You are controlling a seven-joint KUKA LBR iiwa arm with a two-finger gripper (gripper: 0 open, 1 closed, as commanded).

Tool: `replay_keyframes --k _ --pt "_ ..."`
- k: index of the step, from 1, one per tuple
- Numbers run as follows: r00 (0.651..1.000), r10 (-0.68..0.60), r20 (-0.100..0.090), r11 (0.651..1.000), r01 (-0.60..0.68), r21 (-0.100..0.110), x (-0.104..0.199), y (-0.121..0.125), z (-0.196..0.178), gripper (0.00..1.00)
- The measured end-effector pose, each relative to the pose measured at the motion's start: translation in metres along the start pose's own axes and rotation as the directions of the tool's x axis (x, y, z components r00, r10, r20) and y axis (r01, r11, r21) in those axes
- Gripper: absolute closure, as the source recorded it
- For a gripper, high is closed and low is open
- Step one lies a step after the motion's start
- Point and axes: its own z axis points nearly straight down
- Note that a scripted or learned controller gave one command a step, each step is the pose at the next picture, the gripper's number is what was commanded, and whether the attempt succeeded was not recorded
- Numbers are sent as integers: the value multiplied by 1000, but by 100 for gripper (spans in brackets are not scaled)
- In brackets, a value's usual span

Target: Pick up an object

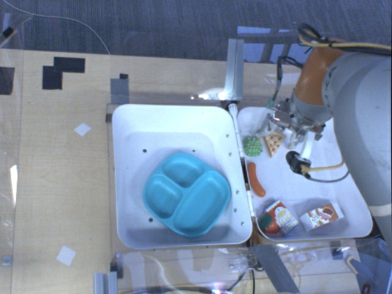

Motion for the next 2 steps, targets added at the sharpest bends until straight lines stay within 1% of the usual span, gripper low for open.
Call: replay_keyframes --k 1,2 --pt "1000 -7 0 1000 7 -5 2 2 -12 100" --pt "996 -85 -1 996 85 1 9 -46 -99 100"
